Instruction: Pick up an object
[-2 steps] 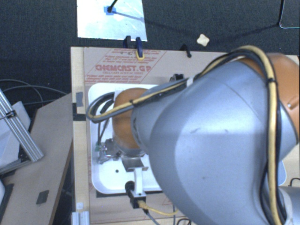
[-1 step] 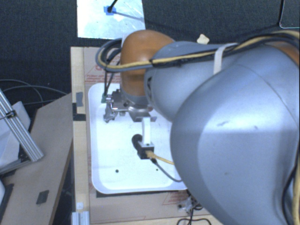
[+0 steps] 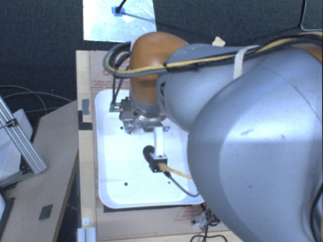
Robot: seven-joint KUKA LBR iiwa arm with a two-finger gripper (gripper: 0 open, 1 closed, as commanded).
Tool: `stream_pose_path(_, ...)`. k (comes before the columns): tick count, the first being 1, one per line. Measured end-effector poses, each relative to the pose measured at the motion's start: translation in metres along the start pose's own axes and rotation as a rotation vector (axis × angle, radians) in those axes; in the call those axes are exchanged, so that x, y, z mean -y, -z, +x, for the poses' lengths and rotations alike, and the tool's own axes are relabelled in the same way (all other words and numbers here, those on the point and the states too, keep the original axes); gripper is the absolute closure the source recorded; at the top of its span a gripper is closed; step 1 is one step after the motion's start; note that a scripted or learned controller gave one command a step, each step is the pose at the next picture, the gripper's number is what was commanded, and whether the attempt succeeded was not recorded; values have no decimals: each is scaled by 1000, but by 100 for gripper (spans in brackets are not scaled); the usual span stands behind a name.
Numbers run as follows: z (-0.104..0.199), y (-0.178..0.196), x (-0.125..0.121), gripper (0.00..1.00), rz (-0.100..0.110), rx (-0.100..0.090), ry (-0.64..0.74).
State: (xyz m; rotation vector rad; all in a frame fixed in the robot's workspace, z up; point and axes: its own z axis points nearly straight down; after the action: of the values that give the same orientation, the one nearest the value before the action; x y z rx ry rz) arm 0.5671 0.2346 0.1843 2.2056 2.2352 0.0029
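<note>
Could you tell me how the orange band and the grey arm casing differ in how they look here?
The orange band is a warm amber dome; the grey arm casing is pale silver. The band sits farther off and looks small; the casing bulks large in the foreground. Both are smooth, rounded and glossy.

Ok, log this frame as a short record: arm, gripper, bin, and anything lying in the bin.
arm: grey arm with orange band, reaching in from the right over the white bin
gripper: gripper low over the bin's far half; finger state cannot be told
bin contents: none identifiable; a few small dark specks on the floor
cable: black plug with yellow cable hanging over the bin
</note>
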Motion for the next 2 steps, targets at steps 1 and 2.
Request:
stream_pose_path(1, -11, -106, -38, 100, 4, 2, -12)
stream_pose_path(2, -81, -100, -36, 100, 4, 1, -17)
